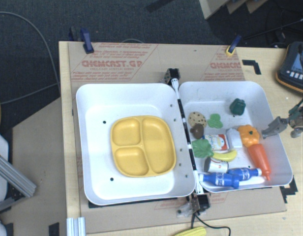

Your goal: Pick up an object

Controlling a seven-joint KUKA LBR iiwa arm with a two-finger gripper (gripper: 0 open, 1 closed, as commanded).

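Lying nearest in the right bin (269,100), the blue bottle (231,177) is looking light, hard and slick, so gripping across its narrow body seems safest. Just behind it, the banana (225,156) and carrot (259,160) are looking small, stiff and light. The gripper (284,124) is hovering at the bin's right rim, holding nothing, and I cannot tell how open it is.

— Two white bins (92,132)?
— Smooth plastic, a bit shiny.
— Yellow divided plate (142,146)?
— Plastic too, smooth and dull.
— Under the bins?
— Brown cardboard sheet (141,63), flat and matt, red print on top.
— Blue bottle (230,177)?
— Shiny plastic.
— Orange carrot (260,160)?
— Smooth toy plastic.
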